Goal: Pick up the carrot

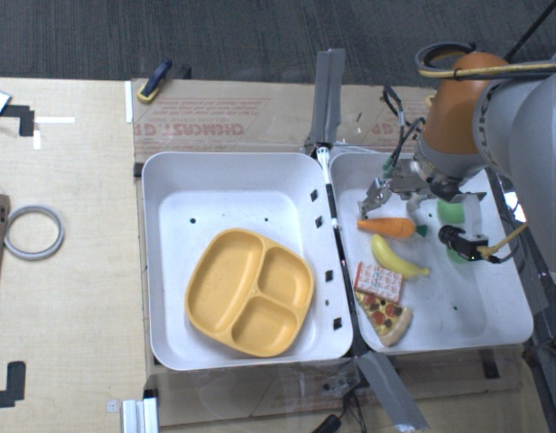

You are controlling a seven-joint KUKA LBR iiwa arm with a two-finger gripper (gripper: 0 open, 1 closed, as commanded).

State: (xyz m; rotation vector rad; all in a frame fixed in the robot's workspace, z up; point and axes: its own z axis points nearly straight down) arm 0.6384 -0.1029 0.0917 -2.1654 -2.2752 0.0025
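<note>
The carrot [387, 227] lies on its side in the right bin [495, 327], orange with a small green stub at its right end. My gripper [375, 197] hangs just above and behind the carrot's left end, near the bin's left wall. The grey arm with its orange band [458, 106] reaches in from the upper right and hides part of the bin's back. The carrot is lying on the bin floor, not lifted.
A banana [397, 259], a red-and-white box [379, 282] and a pizza slice [384, 318] lie in front of the carrot. Green items [451, 212] sit to its right. A yellow divided plate [251, 291] lies in the left bin [170, 197].
</note>
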